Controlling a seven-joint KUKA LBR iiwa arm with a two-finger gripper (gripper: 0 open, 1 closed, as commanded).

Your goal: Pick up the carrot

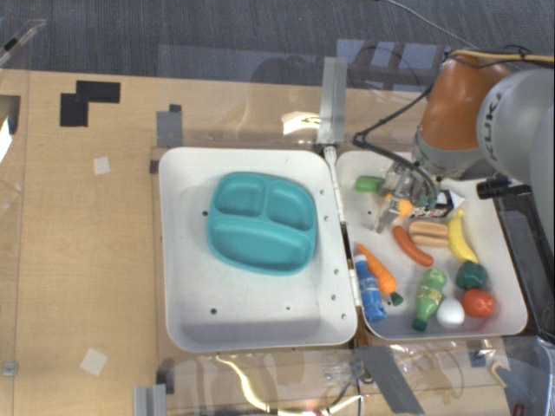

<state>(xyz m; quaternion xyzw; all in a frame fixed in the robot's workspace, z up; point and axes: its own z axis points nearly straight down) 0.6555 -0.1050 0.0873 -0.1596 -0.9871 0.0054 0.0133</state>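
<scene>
The carrot [376,269] lies in the right bin [512,323], close against that bin's left wall and roughly midway along it, its green end pointing toward the table's near edge. A blue bottle [368,289] lies just beside it on the wall side, touching or nearly so.

The claw [397,204] hangs over the far part of the same bin — above and a little to the right of the carrot, apart from it, with a red sausage [413,245] and a hot dog [428,232] near its tips. Whether its jaws are apart or together cannot be told; something small and orange sits among the metal there, too unclear to name.

So the step in hand looks like the approach, with no grasp on the carrot yet. The next move calls for shifting toward the near-left of the bin and descending across the carrot's body — the wall and the bottle leave little room on one side.
</scene>
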